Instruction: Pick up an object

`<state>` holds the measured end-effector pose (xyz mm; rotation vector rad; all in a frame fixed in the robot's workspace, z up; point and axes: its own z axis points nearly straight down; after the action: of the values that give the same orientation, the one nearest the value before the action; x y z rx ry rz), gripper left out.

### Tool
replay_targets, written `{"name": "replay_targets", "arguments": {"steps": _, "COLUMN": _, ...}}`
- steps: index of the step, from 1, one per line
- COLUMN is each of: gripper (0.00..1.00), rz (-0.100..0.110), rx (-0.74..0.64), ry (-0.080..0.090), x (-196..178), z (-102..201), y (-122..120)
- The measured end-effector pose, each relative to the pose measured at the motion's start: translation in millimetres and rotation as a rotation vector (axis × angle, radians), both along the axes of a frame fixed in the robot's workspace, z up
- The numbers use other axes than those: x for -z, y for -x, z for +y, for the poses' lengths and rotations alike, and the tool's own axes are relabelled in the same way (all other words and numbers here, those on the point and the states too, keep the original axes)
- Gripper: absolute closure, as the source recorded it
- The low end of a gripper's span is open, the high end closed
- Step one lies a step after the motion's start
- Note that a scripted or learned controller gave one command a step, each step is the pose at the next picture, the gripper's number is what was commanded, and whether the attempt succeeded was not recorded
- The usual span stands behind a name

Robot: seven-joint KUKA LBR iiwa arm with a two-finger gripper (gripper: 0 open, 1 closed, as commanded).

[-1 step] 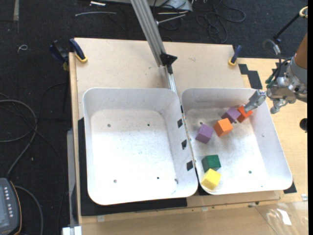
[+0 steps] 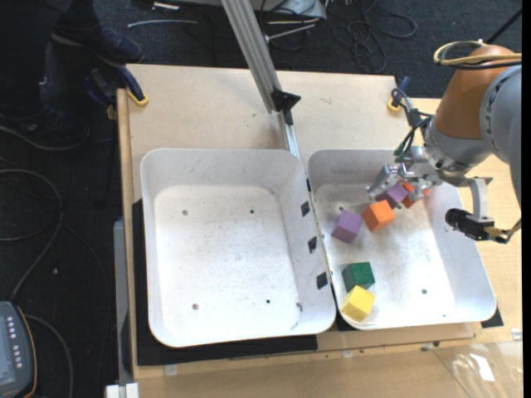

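Note:
My gripper (image 2: 399, 187) hangs over the back part of the right bin (image 2: 465, 293), reaching in from the right. A small dark purple block (image 2: 398, 194) sits between its fingers, and the gripper is shut on it. Just below and left of it an orange block (image 2: 380, 214) lies on the bin floor. Further left a lighter purple block (image 2: 347, 224) rests near the bin's left wall. A green block (image 2: 358, 274) and a yellow block (image 2: 358, 303) lie toward the front of the same bin.
The left bin (image 2: 166, 222) stands beside the right one, their walls meeting in the middle. A slanted metal bar (image 2: 253, 40) runs down to the bins' back edge. The arm's orange band (image 2: 465, 98) is over the right bin's back right corner.

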<state>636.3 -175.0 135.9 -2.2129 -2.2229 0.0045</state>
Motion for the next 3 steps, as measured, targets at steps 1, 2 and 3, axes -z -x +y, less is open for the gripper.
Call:
{"name": "replay_targets", "arguments": {"steps": 1, "gripper": 0.00, "rz": 0.000, "rx": 0.003, "ry": 0.000, "x": 44, "z": 18, "y": 21}}
{"name": "replay_targets", "arguments": {"steps": 2, "gripper": 1.00, "rz": -0.007, "rx": 0.004, "ry": 0.002, "x": 31, "z": 17, "y": 19}}
{"name": "replay_targets", "arguments": {"steps": 3, "gripper": 1.00, "rz": -0.017, "rx": -0.005, "ry": 0.000, "x": -65, "z": 94, "y": -20}}
